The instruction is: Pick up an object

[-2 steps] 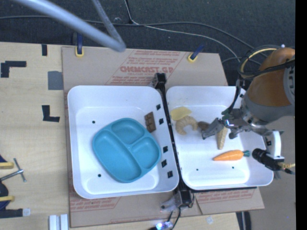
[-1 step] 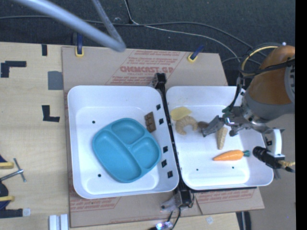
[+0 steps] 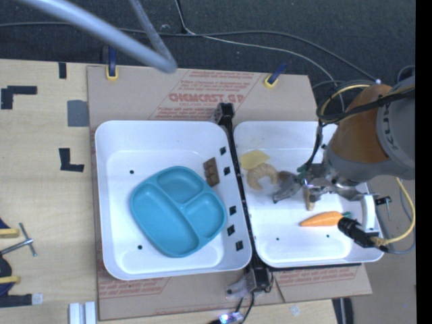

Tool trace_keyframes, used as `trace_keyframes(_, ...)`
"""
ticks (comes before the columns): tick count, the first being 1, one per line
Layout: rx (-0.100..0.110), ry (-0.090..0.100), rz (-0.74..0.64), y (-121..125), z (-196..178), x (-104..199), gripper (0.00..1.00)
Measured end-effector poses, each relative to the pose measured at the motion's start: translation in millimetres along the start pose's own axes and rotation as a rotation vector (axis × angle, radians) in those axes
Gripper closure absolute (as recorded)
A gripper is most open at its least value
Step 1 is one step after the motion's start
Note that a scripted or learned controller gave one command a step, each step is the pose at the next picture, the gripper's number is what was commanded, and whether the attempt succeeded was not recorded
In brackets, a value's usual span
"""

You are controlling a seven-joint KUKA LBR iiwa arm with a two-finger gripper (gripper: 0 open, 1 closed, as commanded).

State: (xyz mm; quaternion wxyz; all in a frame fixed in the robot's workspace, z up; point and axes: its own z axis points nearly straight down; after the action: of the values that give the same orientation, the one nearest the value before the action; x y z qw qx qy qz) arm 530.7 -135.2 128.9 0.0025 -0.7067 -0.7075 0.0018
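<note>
In the right bin (image 3: pixel 290 252) lie an orange carrot (image 3: pixel 321 219), a beige curled shrimp-like piece (image 3: pixel 260 175) and a pale yellow chip (image 3: pixel 254 159). My gripper (image 3: pixel 297 193) hangs low over the middle of this bin, just right of the beige piece and above-left of the carrot. Its two grey fingers (image 3: pixel 284 189) stand apart with nothing between them. The left bin (image 3: pixel 111 181) holds a blue divided plate (image 3: pixel 177 210) and a small brown block (image 3: pixel 212 173) near its right wall.
The arm's grey and orange body (image 3: pixel 364 140) covers the right bin's far right side. A black divider with clips (image 3: pixel 234 194) runs between the bins. Cables trail along the bench behind and right of the bins.
</note>
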Motion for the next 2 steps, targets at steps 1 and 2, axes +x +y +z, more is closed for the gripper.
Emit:
trace_keyframes(1, -0.006, -0.002, 0.0, 0, 46, 0, 0.0)
trace_keyframes(2, -0.009, -0.004, 0.0, 1, 33, 0, 1.0)
